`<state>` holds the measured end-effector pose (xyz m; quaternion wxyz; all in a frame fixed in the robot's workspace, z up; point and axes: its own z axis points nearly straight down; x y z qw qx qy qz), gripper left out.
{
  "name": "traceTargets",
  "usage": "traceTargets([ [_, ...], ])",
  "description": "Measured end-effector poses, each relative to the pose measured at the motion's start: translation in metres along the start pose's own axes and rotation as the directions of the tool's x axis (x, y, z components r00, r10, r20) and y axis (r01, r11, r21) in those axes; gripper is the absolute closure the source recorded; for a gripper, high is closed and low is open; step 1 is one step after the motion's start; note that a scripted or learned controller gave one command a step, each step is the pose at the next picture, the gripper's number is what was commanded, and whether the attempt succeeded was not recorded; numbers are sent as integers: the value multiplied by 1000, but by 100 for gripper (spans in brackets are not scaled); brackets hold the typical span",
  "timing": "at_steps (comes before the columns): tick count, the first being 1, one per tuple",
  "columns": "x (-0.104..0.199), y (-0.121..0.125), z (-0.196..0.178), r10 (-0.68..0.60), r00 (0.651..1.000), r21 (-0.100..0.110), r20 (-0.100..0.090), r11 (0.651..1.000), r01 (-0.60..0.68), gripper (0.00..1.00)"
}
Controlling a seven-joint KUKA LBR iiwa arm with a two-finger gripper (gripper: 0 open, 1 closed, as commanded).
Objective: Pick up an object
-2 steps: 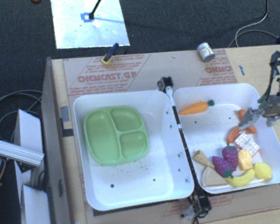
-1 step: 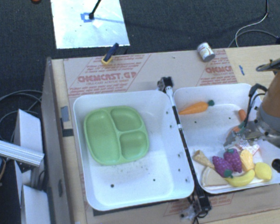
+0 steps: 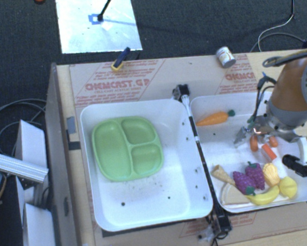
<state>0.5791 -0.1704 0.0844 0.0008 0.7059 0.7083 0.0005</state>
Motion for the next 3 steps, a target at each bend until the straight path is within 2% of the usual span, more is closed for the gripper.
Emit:
traceTargets([
  [1, -1, 1, -11, -2, 1000, -3, 1, 1000, 2, 100],
  [2, 13, 86, 2, 2, 1000, 17, -1, 1000, -2, 100],
  [3, 17, 20, -5, 1, 1000, 1, 0, 1000, -1, 100],
])
